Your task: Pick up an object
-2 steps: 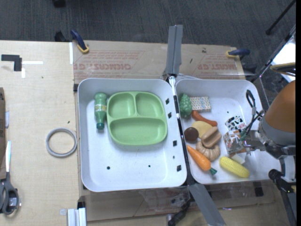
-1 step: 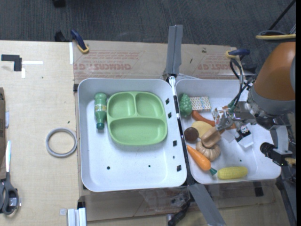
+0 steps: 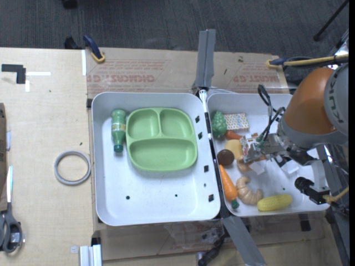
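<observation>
My gripper [image 3: 251, 150] reaches in from the right and hangs low in the right bin [image 3: 260, 105], just right of a pale yellow piece [image 3: 233, 147] and a brown round piece [image 3: 225, 157]. Around it lie several toy foods: a green leafy piece [image 3: 218, 123], a dotted card box [image 3: 236, 119], a long orange carrot [image 3: 227, 183], a tan croissant-like piece [image 3: 248, 189] and a yellow corn cob [image 3: 274, 202]. Nothing clearly sits in the gripper.
The left bin [image 3: 150, 198] holds a green divided plate [image 3: 162, 138] and a green bottle [image 3: 118, 129]. On the bench to the left lie a tape ring [image 3: 72, 167] and scissors [image 3: 10, 226]. The orange-banded arm [image 3: 310, 107] covers the right bin's right side.
</observation>
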Available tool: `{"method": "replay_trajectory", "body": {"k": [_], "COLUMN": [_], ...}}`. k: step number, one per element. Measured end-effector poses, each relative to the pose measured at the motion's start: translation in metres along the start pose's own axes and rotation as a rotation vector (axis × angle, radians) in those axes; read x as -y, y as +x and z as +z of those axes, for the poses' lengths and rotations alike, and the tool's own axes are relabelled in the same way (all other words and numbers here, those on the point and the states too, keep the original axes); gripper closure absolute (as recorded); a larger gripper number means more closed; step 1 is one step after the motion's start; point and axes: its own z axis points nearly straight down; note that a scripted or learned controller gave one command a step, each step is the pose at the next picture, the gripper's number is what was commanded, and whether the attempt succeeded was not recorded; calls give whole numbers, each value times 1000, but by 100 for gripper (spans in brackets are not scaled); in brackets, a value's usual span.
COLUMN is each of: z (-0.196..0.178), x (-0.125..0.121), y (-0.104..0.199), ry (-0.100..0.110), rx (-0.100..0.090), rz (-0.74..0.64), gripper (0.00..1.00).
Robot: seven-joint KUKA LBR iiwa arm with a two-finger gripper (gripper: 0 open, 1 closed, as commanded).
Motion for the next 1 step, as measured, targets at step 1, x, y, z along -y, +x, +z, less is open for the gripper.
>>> {"method": "replay_trajectory", "body": {"k": [1], "z": [-92], "x": [-35], "y": [19], "ry": [18], "rx": [-3], "rz": [-31], "gripper": [100]}}
